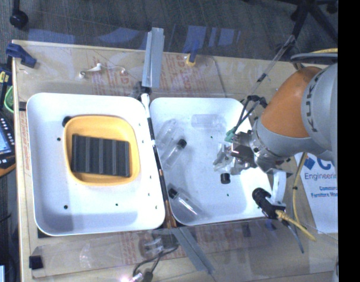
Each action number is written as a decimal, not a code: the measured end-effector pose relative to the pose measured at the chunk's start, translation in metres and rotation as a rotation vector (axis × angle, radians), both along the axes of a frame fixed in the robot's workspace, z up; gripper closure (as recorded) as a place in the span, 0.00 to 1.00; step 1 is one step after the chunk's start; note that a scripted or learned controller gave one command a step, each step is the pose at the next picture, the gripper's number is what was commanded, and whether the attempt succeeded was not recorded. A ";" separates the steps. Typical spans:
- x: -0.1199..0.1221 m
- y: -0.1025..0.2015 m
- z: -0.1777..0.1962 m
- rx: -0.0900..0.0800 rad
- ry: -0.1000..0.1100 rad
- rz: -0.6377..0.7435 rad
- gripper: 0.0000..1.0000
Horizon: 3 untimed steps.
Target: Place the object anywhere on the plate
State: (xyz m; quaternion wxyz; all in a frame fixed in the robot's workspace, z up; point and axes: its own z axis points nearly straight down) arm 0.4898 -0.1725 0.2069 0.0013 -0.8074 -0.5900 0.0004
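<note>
Pincer [230, 160] is hovering low in the right bin [239, 207]; its grip cannot be told. Clear vials [174, 148], lying leftward of it, are looking light, slippery, best taken mid-body. Plate [100, 148] is sitting far left.

The bench [227, 69] bears two white bins, left bin [45, 175] and right bin [203, 201], touching; possibly clear plastic scraps near its edges.

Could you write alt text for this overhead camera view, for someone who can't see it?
A grey and orange robot arm reaches from the right, its gripper low over the right white bin, where clear plastic vials lie scattered. The left white bin holds a yellow plate with a dark ridged centre.
</note>
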 end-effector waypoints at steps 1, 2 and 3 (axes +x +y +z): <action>0.082 0.051 -0.024 0.000 0.000 0.319 1.00; 0.105 0.135 -0.016 0.001 0.000 0.385 1.00; 0.105 0.134 -0.016 0.000 0.001 0.385 0.00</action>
